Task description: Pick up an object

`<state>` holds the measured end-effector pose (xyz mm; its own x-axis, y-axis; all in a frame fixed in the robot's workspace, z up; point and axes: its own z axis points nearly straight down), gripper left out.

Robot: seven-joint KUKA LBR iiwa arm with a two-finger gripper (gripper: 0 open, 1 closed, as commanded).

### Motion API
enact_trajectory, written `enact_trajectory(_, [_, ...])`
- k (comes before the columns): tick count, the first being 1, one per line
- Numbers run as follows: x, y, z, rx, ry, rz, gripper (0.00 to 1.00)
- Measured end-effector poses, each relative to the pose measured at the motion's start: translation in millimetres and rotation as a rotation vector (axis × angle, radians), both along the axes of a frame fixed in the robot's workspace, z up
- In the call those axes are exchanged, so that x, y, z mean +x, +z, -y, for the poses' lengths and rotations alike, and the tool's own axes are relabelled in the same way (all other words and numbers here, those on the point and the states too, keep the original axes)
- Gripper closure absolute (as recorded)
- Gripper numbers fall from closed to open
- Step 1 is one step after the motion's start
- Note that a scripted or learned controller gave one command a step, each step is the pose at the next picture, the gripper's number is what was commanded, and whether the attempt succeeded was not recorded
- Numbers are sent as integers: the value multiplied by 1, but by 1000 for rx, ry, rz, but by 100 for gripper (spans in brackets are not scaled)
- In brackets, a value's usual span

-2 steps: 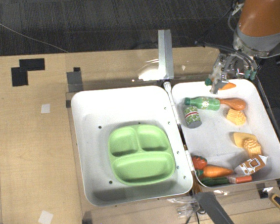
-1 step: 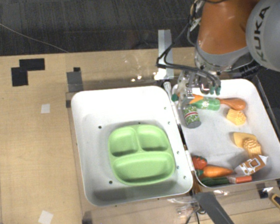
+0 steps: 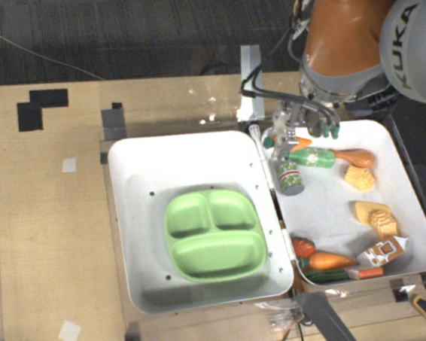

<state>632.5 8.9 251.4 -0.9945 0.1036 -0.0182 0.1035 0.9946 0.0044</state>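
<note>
My gripper hangs over the back left corner of the right bin, under the orange band of the arm. Just below it, a small green-labelled can stands close to the bin's left wall. A green bottle with an orange tip lies beside the can, to its right. The view does not show any object in the gripper's grasp.
The right bin also holds a drumstick, a yellow piece, a pastry, a small carton, a carrot and a red vegetable. In the left bin lies a green divided plate.
</note>
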Motion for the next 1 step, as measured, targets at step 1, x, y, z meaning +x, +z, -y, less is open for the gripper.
enact_trajectory(1, [30, -24, 39, -2, -51, -10, 100])
